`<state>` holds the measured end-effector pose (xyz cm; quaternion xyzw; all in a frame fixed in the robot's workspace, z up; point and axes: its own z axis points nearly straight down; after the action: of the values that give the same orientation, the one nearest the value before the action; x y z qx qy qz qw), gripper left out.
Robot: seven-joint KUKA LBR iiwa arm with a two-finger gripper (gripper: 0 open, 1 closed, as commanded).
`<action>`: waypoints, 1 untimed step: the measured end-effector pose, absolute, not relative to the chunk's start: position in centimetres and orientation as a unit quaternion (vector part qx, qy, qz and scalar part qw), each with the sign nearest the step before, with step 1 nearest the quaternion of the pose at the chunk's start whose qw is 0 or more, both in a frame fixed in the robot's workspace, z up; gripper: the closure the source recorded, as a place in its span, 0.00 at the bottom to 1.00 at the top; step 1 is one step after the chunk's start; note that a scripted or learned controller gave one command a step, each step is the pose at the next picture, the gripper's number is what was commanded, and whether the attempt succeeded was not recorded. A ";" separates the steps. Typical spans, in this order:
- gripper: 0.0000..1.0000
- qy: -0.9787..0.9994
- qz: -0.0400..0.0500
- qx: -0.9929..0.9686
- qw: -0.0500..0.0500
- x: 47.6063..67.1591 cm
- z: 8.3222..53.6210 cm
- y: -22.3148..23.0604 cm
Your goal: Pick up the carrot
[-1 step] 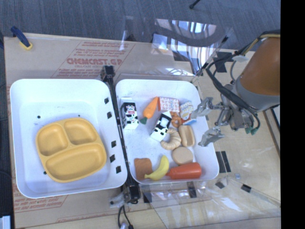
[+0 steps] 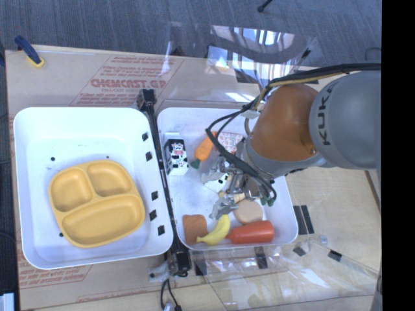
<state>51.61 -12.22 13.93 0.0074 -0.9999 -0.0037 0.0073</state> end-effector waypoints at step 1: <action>0.00 -0.992 0.000 -0.124 0.002 57.3 8.8 -13.7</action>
<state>57.34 -13.66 8.79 -0.1241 -0.9923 -0.0001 0.0021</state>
